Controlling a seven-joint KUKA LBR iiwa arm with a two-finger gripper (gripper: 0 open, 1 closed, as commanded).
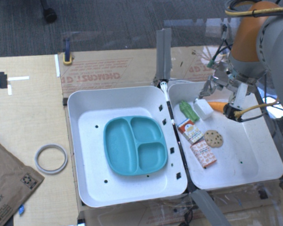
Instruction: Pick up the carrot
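The carrot (217, 107) is a short orange piece lying in the right bin (243, 168) near its back. A white block (203, 107) touches its left end, and its right end is hidden under the gripper. My gripper (226, 94) hangs from the grey arm with the orange band (245, 41), just above and to the right of the carrot. I see nothing lifted clear of the bin floor.
The right bin also holds a green vegetable (188, 110), a round cookie (213, 138) and two small cartons (188, 129) (204, 154). A teal divided plate (134, 144) lies in the left bin (86, 153). A tape ring (51, 157) rests on the bench.
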